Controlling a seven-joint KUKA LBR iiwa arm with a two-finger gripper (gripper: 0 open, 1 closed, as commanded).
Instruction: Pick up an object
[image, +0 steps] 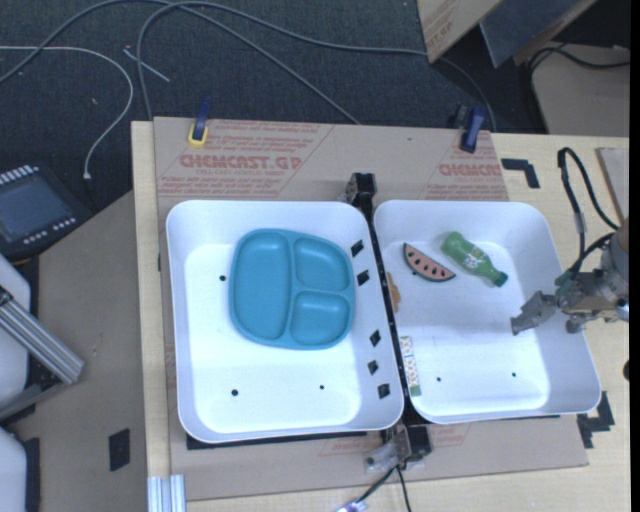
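The shallow white plastic left bin (200, 340) holds a smooth, matte blue plastic plate with three compartments (293, 289), lying flat in the bin's upper middle. Black clips line the seam between the two bins. In the shallow white plastic right bin (480, 385), a small watermelon-slice toy with a red face and dark seeds (428, 262) lies near the far left corner, and just beside it on the right a glossy green plastic bottle (475, 259) lies on its side. At the right rim the grey metal two-finger gripper (535, 315) reaches in, apart from both toys; whether it is open or closed cannot be told.
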